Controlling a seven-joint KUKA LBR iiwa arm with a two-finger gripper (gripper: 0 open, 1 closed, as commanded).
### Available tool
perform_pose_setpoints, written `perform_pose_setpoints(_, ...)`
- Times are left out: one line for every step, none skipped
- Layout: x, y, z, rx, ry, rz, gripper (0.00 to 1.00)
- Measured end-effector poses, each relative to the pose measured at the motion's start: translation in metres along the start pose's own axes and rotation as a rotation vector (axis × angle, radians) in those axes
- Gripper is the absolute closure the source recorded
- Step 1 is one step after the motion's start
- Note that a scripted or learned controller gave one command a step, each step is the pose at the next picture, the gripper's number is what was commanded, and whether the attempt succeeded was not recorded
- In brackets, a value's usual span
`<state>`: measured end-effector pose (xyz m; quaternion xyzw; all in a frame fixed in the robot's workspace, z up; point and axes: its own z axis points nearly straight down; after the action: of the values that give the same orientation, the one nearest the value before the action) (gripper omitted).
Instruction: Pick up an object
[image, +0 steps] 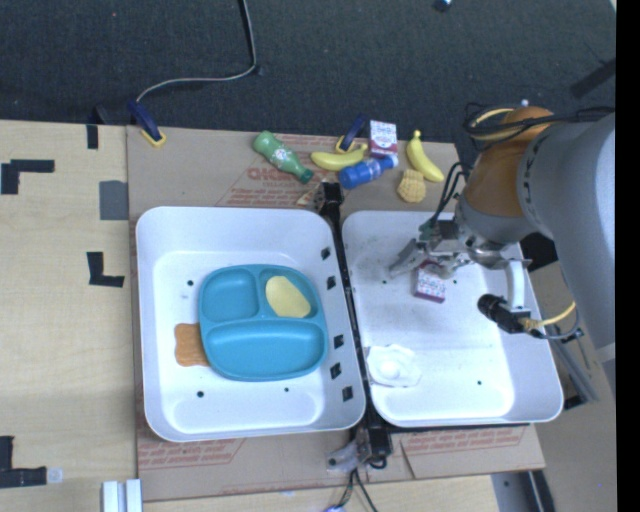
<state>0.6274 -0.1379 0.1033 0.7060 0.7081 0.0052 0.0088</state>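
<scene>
Hovering low over the right bin (520, 405), the gripper (432, 252) sits at the far edge with a small purple-and-white packet (431, 285) just below its fingers; whether it pinches the packet, I cannot tell. That packet looks flat, small and light. Risk now: a glancing touch could shove it along the bin floor instead of catching it. A white crumpled lump (392, 365) lies near the front-left corner.
</scene>
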Motion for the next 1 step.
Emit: perform_pose_setpoints(-0.0103,-0.0104,0.0107,-0.002,-0.003,0.0,0.0)
